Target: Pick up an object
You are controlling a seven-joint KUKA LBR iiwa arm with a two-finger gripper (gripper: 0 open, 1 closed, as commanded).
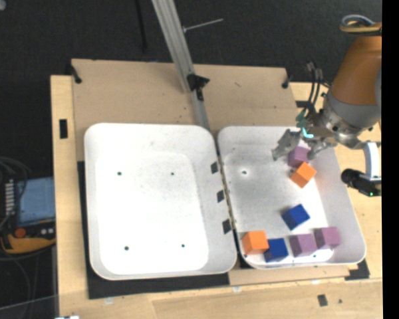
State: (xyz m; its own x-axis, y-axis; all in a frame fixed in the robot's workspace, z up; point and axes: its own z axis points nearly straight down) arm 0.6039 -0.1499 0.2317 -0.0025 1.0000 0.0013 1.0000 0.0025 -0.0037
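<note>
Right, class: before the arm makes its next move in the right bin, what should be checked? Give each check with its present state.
1. Gripper is over the right bin: ok.
2. A block lies near the gripper: ok, a purple block just below it.
3. That block stands free of its neighbours: not ok, an orange block touches or nearly touches it.
4. Fingers are open enough to take it: cannot tell.
5. Block is between the fingers: cannot tell.
6. Other blocks lie away from the gripper: ok, the blue block lies nearer the front.

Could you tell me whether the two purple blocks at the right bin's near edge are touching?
Touching: the camera view shows one purple block pressed against the other.
</note>
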